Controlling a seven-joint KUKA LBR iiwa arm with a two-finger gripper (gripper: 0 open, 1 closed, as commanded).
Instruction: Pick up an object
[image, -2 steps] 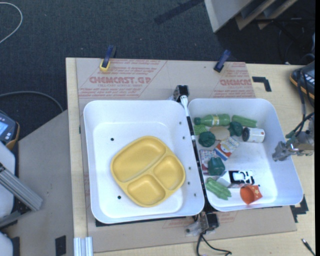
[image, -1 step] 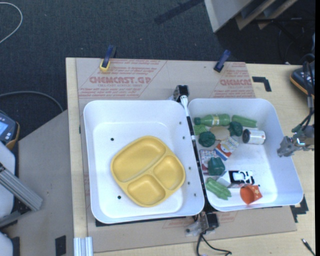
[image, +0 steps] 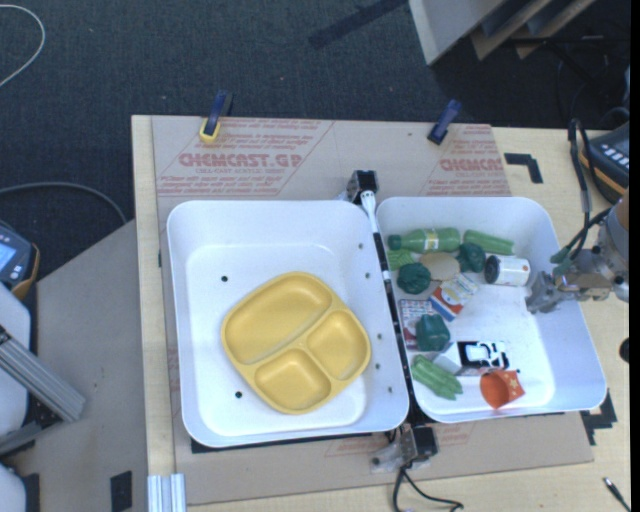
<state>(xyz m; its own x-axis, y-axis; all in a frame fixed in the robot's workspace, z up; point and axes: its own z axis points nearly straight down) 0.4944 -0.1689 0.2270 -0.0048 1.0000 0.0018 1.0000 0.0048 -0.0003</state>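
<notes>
The right bin (image: 560, 345) holds several small items. A green bottle (image: 428, 240) and another green piece (image: 487, 241) lie along its far side. Near them is a white cylinder with a red end (image: 507, 269). A dark green block (image: 432, 332), a black-and-white item (image: 483, 353), a green pepper-like piece (image: 437, 376) and an orange item (image: 501, 387) sit toward the front. My gripper (image: 548, 291) hangs at the bin's right side, to the right of the white cylinder and apart from all the items. Nothing shows in its grasp.
The left bin (image: 190, 250) contains a yellow divided plate (image: 296, 342). A red, white and blue packet (image: 452, 297) lies by the divider between the bins. Clamps (image: 212, 118) (image: 444, 122) hold the cardboard base at the back. Cables run at the front edge (image: 405, 455).
</notes>
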